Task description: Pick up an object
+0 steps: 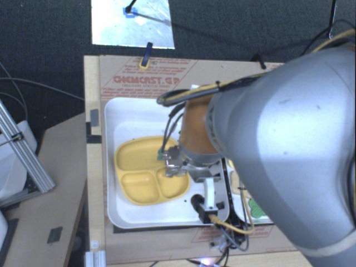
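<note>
In the camera view, the left bin [130, 118] has bare white floor along its far and left walls, while the wrist crowds its near right corner. The grey arm [289, 149] covers most of the right bin [240, 183], leaving a strip where a green item [256, 208] shows. The gripper [170, 163] sits over the right edge of the yellow tray [136, 152]; I cannot tell whether it is parted or closed, or touching. The tray lies flat mid-bin on the left, with one wide compartment and two smaller ones nearer
</note>
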`<action>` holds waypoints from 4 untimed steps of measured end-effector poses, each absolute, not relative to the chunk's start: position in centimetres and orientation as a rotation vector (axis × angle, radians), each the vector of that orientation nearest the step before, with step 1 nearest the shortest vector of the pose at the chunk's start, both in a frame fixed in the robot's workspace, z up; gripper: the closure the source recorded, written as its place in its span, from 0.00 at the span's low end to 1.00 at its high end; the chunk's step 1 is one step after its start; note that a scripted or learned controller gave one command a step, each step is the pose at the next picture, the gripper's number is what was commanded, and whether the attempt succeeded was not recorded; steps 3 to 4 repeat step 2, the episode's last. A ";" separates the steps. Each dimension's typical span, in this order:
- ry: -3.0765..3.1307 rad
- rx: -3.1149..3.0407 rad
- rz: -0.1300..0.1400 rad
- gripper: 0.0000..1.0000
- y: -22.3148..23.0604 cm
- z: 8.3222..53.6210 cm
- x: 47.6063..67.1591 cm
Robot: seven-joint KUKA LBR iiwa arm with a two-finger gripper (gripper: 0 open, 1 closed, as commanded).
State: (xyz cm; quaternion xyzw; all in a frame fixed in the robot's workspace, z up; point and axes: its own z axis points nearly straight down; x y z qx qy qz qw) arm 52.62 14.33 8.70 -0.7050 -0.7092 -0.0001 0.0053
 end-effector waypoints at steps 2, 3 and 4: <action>-2.224 -2.205 -0.001 1.00 11.7 8.6 62.6; -2.224 -2.205 -0.001 1.00 11.7 8.6 62.6; -2.224 -2.205 -0.001 1.00 11.7 8.6 62.6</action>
